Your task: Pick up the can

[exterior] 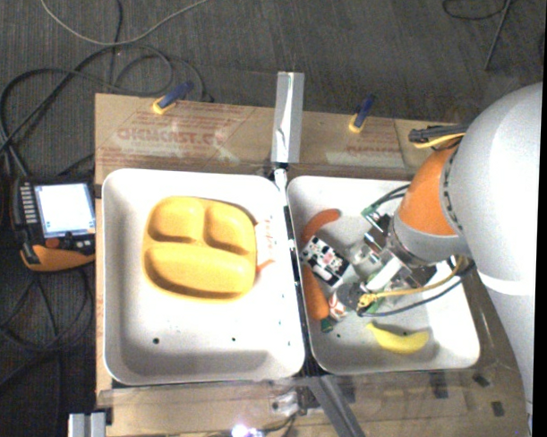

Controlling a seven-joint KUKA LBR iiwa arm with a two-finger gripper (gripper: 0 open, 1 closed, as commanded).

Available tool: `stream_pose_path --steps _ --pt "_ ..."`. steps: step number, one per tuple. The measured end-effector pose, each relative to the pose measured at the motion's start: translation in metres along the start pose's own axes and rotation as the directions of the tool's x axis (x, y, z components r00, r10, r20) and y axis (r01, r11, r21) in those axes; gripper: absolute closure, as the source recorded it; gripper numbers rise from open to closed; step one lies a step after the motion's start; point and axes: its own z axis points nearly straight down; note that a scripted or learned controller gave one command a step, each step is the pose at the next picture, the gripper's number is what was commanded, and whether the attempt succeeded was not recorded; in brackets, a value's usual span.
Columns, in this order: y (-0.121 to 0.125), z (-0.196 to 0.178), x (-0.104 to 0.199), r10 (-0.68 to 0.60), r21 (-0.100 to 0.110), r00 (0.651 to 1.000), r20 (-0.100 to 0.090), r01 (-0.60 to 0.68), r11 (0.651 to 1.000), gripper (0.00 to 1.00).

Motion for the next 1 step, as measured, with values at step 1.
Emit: stream_pose_path --steps 1 --pt "0.0718 -0.0024 0.0348 -0.006 0.007 1.000 0.009 0.006 1.000 0.00"
